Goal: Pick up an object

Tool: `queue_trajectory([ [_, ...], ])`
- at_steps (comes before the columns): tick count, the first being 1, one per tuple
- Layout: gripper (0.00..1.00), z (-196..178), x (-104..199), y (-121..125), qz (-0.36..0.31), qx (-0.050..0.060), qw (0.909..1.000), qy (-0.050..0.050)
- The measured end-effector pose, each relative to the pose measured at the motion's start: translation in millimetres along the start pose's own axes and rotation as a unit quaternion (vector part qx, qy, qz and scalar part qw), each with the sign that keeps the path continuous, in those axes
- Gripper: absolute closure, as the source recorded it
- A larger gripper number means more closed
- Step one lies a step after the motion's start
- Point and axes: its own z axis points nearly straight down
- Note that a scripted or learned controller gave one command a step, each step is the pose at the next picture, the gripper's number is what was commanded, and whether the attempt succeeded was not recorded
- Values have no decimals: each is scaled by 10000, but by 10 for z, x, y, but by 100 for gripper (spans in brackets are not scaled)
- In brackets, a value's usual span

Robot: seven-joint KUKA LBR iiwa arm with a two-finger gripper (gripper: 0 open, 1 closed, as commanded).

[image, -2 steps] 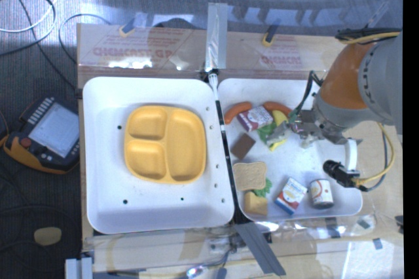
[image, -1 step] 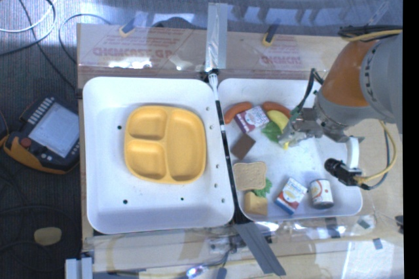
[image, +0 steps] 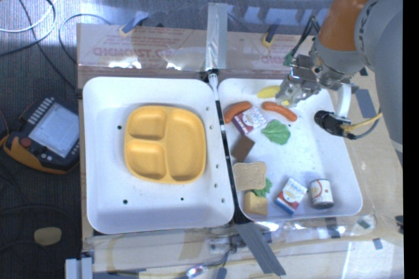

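Because the right bin (image: 340, 160) is crowded, the likeliest failure is a poor pick: the gripper (image: 290, 93) could come down between two pieces, push one aside, or catch only an edge so the piece slips out on the lift. The hot dog (image: 279, 111) and the yellow piece (image: 269, 92) are rounded and low, which by this judgement makes them prone to rolling or sliding under a closing grip, and the bin's back wall is near enough to get in the way of a finger.

The gripper hangs over the back of the right bin, reaching in from the right below the arm's orange band (image: 347, 12). Whether it is open or closed cannot be told from this slanted view, and nothing can be seen held in it.

The nearest candidates lie just beside its tip: the yellow piece to its left and the hot dog just below and slightly left. A green lettuce leaf (image: 277, 132) and a red-and-white packet (image: 251, 119) sit a little further toward the front, with a second sausage (image: 236, 110) by the bin's left wall. Well apart, at the front, lie a slice of bread (image: 249, 175), a small carton (image: 291, 195) and a can (image: 321, 193). The left bin (image: 105, 205) holds a yellow divided plate (image: 165, 143).
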Motion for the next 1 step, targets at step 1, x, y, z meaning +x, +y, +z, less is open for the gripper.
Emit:
queue_trajectory([
  [1, 100, 53, 731, 32, -361, 7, 9993, -5],
])
